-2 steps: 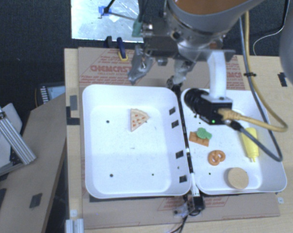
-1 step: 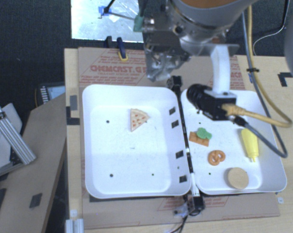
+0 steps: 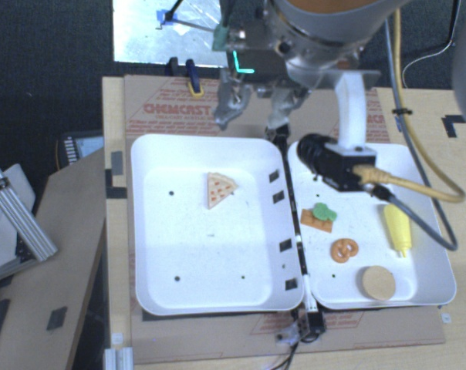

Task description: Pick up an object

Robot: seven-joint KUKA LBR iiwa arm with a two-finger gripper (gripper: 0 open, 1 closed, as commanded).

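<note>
A toy pizza slice (image 3: 219, 189) lies in the upper middle of the left bin (image 3: 156, 284). The right bin (image 3: 433, 284) holds an orange block with a green top (image 3: 319, 216), a pretzel (image 3: 344, 250), a yellow mustard bottle (image 3: 397, 229) and a tan round disc (image 3: 379, 282). My gripper (image 3: 253, 112) hangs high above the far rim of the left bin, near the divider between the bins. Its two fingers (image 3: 228, 108) stand apart with nothing between them.
The bins sit side by side on a cardboard sheet (image 3: 171, 106). A blue and yellow clamp (image 3: 193, 79) stands at the back edge. Aluminium framing (image 3: 17, 214) lies off the bench at the left.
</note>
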